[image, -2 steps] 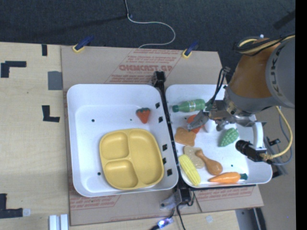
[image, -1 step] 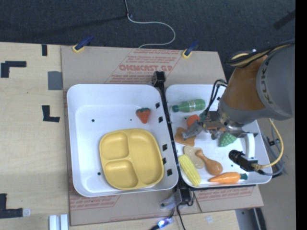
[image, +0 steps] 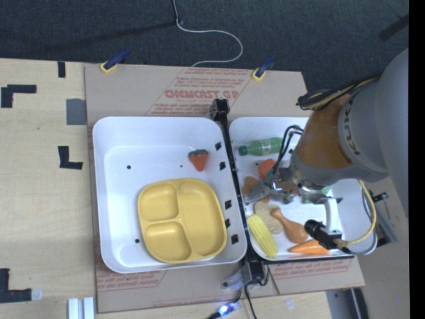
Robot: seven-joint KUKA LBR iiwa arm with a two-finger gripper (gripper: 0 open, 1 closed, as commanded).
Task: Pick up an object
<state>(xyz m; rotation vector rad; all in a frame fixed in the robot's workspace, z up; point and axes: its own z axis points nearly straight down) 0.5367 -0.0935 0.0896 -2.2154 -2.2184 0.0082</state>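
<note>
Hand (image: 273,186), grip unclear, hovers over crowded right bin (image: 358,254): corn (image: 262,236) at 7 o'clock, carrot (image: 309,248), bottle (image: 260,147) at 12.

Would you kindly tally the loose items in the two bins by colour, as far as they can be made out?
Yellow: 2, divided plate, corn cob
Red: 1, strawberry
Green: 1, bottle
Orange: 1, carrot
Tan: 1, drumstick
Total: 6; others beneath the arm are too hidden to count.

Two white bins on a desk (image: 133,85)
Left bin (image: 106,178): yellow plate (image: 180,219), strawberry (image: 198,158) at its 12 o'clock. Right bin (image: 265,122): corn (image: 262,235), carrot (image: 309,248), bottle (image: 260,147), arm (image: 345,138) above.
</note>
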